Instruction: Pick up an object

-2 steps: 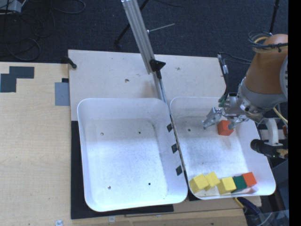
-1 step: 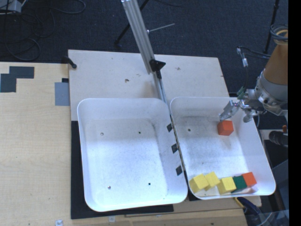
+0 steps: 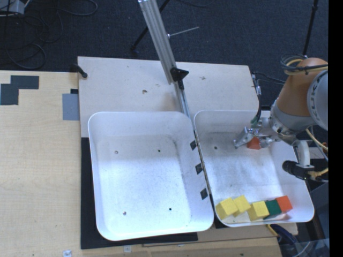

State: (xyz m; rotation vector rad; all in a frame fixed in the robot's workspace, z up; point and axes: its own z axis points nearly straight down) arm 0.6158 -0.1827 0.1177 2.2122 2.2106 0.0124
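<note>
**Bench:** What do the bins hold from where you sit?

**Operator:** I log two shallow white bins, side by side. Left bin [image 3: 107,143]: bare floor, matte white plastic, rounded corners, a few dark specks and small holes. Right bin [image 3: 214,123]: same moulded shape, floor scuffed grey in the middle. A row of blocks sits along its near wall.

**Bench:** List the blocks.

**Operator:** From left: two yellow blocks [image 3: 233,205] touching each other, a third yellow block [image 3: 259,210] just beside them, a green block [image 3: 273,206] against that one, then an orange block [image 3: 284,202] at the near right corner. All look like small hard-edged cubes, flat-coloured, no gloss.

**Bench:** And the tool?

**Operator:** I see the gripper [image 3: 251,139] low over the far part of the right bin, metal-grey, hung from the arm [image 3: 300,98] with its orange band. A small red-orange piece [image 3: 253,143] sits right at the fingertips. I cannot tell whether the fingers are spread or pressed onto it; the view is too small there. It is well apart from the block row.

**Bench:** Anything else on the bench?

**Operator:** A ribbed aluminium rail [image 3: 161,42] slants from the far edge down to the gap between the bins, with a black clamp partway. Black clips line the divider between the bins.
</note>
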